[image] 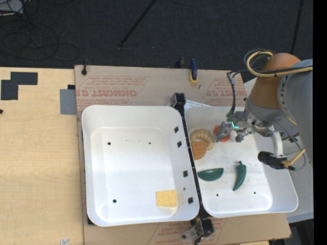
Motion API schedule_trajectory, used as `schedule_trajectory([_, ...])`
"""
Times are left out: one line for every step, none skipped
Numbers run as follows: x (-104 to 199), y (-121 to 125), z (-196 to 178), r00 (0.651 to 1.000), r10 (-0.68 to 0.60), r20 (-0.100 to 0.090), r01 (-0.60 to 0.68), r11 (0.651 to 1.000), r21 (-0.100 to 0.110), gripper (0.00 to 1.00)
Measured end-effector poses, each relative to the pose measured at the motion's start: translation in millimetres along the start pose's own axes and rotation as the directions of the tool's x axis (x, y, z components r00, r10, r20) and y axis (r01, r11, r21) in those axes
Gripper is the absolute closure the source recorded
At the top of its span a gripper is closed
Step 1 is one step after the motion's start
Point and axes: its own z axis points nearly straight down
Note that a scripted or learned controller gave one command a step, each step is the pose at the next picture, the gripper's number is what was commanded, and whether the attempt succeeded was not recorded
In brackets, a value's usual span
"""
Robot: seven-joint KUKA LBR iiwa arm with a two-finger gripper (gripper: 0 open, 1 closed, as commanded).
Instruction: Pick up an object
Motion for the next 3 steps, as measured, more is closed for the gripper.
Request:
schedule_trajectory([-1, 0, -10, 1.000, -0.002, 0.000, 0.002, 1.000, 0.000, 1.00])
schedule_trajectory([0, 0, -10, 1.000, -0.004, 0.000, 0.004, 1.000, 0.001, 0.00])
schedule_trajectory([-1, 0, -20, 1.000, -0.006, 0.001, 0.006, 1.000, 0.001, 1.00])
